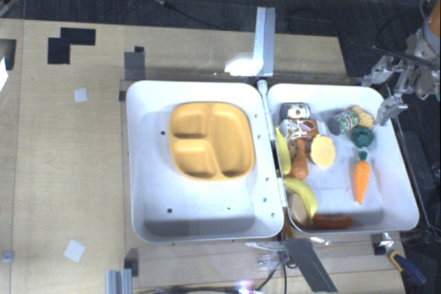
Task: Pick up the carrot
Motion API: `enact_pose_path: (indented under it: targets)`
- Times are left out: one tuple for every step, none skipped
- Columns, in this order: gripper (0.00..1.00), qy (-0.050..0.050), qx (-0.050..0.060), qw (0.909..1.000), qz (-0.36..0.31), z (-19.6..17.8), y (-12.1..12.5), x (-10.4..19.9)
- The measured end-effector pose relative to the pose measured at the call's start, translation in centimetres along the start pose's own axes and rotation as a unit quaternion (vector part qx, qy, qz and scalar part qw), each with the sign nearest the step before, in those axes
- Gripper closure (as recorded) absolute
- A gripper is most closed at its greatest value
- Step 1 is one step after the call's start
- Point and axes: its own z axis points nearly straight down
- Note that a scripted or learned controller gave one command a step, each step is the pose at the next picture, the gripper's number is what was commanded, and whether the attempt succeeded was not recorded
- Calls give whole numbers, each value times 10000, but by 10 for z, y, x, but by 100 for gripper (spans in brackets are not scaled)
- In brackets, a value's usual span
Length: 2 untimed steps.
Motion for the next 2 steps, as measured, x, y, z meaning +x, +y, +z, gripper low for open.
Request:
enact_pose_path:
  targets:
    - [0,-40,15,10000,9,175,-12,38]
    - [0,-33,6,9964,851,175,-5,106]
